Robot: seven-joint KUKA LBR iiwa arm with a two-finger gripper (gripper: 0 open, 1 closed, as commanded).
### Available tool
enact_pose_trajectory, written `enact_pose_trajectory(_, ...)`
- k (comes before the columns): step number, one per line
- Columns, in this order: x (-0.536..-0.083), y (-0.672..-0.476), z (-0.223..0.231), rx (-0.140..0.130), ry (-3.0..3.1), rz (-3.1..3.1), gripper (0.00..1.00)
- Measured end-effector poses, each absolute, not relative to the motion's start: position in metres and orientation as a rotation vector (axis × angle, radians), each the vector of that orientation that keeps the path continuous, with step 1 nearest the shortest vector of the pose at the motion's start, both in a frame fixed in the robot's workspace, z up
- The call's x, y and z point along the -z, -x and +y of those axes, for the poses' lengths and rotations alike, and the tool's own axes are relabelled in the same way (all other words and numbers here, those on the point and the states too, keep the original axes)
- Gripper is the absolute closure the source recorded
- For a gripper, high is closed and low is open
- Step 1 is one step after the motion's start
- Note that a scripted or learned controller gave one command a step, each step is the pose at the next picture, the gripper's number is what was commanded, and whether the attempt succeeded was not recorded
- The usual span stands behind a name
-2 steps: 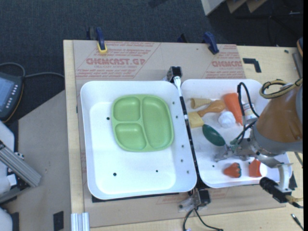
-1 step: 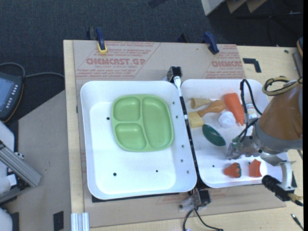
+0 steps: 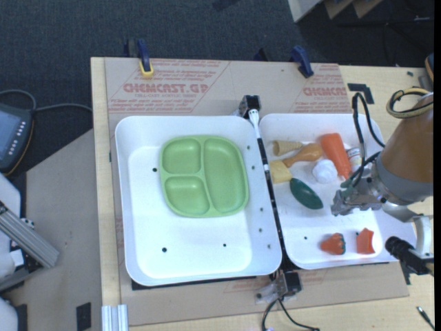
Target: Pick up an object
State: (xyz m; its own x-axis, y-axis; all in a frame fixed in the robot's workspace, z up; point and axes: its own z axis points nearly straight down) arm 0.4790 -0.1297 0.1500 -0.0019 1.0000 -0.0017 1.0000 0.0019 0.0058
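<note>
The right bin (image 3: 303,250) holds several small items: an orange carrot-like piece (image 3: 334,151), a white ball (image 3: 322,172), a dark green oval (image 3: 305,193), a tan piece (image 3: 298,154), a pale yellow block (image 3: 279,172), a red strawberry-like piece (image 3: 333,243) and a small red-orange block (image 3: 365,241). My gripper (image 3: 346,205) hangs low over the middle right of this bin, just right of the green oval and below the white ball. Nothing shows between its tips.
The left bin (image 3: 138,185) bears a light green divided plate (image 3: 204,176). The arm's orange band and grey body (image 3: 413,154) cover the right bin's far right side. Cables (image 3: 362,126) run above the bin, and clamps (image 3: 145,66) sit at the board's back edge.
</note>
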Motion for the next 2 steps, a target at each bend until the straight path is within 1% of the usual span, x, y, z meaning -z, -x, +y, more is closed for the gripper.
enact_pose_trajectory(1,-0.193,-0.478,-0.128,-0.004,-2.216,2.218,1.00)
enact_pose_trajectory(2,-0.227,-0.479,-0.128,-0.004,-2.216,2.218,1.00)
